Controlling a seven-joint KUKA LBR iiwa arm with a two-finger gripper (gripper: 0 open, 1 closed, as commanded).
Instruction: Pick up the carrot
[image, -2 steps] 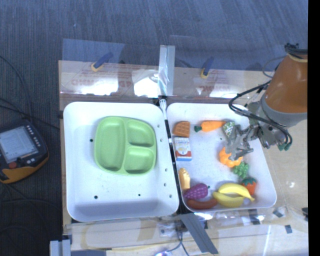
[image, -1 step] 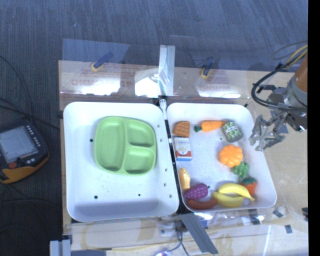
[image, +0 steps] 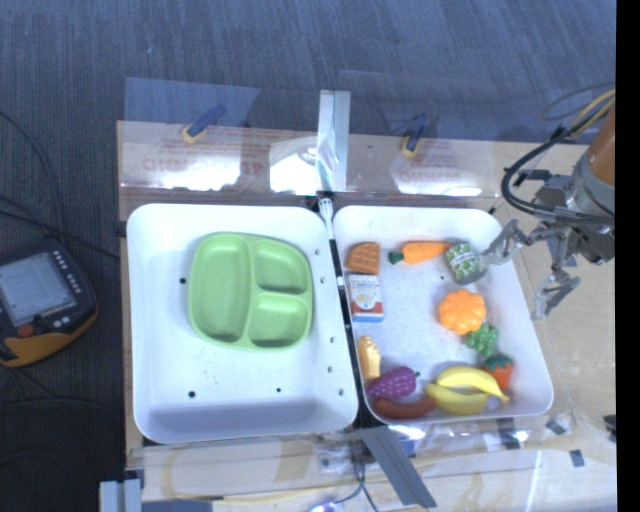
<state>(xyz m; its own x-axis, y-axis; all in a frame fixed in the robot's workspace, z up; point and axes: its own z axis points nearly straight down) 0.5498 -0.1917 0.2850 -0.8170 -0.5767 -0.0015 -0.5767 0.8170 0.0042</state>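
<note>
So your carrot (image: 424, 252) is sitting near the back wall of the right bin (image: 535, 345), lying flat with the green stem end pointing toward the waffle-looking piece (image: 363, 258) and the other end almost touching the speckled green toy (image: 463, 262). It looks like a hard plastic play-food piece, so I'd guess light, stiff and pretty slick, the kind of thing that squirts out if you pinch it off-center or on the taper. Best bet is probably across the fat middle of the orange body, fingers closing across its short width, since the ends are crowded by the neighbours. Now the gripper (image: 548, 265): it's hanging over the right rim of that bin, off to the carrot's right, with the fingers (image: 505, 243) splayed wide apart and nothing between them. One finger reaches in over the bin and looks close to that speckled green toy, can't tell if it's actually touching. So nothing's grabbed, and you'd need to come further left over the bin and line up with the carrot before going down.
</note>
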